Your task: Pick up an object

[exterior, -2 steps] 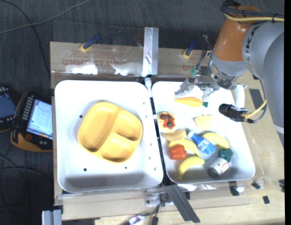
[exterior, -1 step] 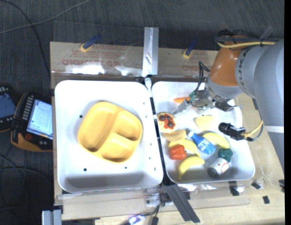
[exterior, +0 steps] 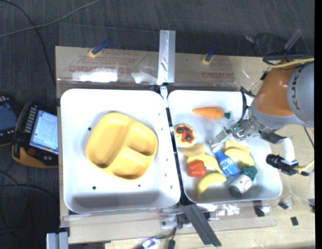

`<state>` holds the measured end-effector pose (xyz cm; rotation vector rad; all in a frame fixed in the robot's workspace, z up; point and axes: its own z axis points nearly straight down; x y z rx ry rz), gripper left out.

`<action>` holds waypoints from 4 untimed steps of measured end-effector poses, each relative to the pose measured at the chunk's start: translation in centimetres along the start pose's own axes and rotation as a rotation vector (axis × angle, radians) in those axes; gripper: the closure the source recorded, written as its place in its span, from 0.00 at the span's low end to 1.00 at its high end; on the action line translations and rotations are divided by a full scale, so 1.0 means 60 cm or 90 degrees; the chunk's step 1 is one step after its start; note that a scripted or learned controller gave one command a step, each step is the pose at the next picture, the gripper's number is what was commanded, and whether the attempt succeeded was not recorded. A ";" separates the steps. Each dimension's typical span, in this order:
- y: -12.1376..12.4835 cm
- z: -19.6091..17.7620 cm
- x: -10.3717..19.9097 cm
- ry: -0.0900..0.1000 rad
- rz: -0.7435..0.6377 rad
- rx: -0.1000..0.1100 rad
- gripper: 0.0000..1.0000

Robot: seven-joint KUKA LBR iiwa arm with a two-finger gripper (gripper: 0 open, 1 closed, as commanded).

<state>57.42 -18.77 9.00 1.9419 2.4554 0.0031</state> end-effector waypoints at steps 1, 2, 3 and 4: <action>-0.054 -0.002 0.083 0.000 -0.017 -0.002 0.00; -0.113 -0.003 0.085 0.001 0.077 -0.007 0.00; -0.148 -0.220 0.014 0.003 0.072 0.006 0.00; -0.132 -0.239 0.079 0.005 0.099 0.006 0.00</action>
